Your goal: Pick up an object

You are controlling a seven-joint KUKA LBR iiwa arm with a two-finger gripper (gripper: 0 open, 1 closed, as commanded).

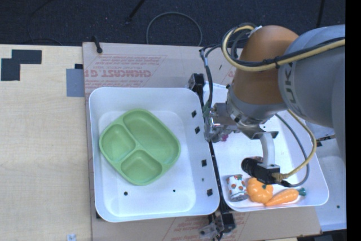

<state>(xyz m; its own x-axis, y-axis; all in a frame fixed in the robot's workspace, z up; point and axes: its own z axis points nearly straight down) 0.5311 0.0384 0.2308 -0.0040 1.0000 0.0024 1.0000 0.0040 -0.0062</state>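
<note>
My gripper [215,129] hangs low over the left side of the right bin [316,189], close to the wall it shares with the left bin. The grey arm and its orange band cover most of it. A small purplish thing [225,136] peeks out right beside the gripper; what it is cannot be told. Along the near edge of the right bin lie a small white cup with red and green print [237,187], an orange pepper-shaped toy [259,192] and an orange carrot toy [284,196], all well apart from the gripper.
A green three-compartment plate [140,145] lies in the left bin [107,200]. A brown cardboard sheet [130,68] sits under both bins. The arm hides the far half of the right bin.
</note>
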